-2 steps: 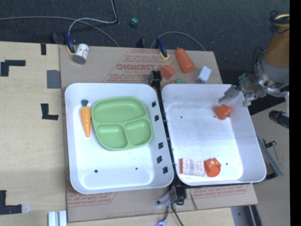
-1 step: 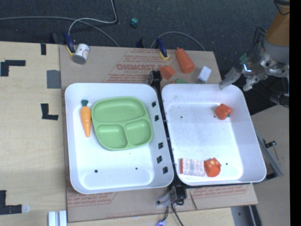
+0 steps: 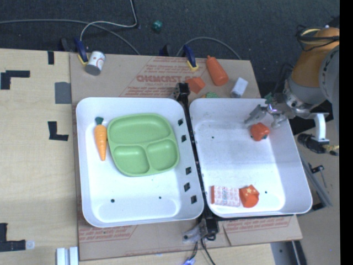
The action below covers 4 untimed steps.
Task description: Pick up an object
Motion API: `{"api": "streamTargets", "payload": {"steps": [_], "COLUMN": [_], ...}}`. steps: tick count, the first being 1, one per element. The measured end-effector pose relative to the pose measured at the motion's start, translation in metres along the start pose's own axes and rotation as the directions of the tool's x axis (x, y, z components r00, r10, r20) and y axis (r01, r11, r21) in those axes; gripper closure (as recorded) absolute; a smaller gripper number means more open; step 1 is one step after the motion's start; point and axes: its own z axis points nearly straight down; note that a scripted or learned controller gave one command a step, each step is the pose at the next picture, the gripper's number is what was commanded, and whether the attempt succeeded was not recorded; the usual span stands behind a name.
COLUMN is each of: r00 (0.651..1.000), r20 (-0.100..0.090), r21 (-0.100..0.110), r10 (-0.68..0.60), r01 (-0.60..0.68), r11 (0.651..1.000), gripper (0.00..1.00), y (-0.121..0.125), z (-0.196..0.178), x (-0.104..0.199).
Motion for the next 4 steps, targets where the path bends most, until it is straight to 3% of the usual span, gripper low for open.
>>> {"api": "streamTargets", "payload": {"steps": [1, 2, 3, 4], "r00": [1.0, 1.0, 1.0, 1.0], "r20": [0.002, 0.004, 0.005, 0.001], "r21": [-0.003, -0.008, -0.009, -0.013], "r10": [-0.001, -0.001, -0.003, -0.002], "r01": [0.001, 0.001, 0.003, 0.002], "r11": [1.0, 1.0, 1.0, 1.0], "gripper": [0.0, 0.0, 1.0, 1.0], "y": [0.014, 0.003, 0.003, 0.029], "z": [0.019, 0.047, 0.037, 0.045], "x": [0.0, 0.0, 0.0, 0.063]}}
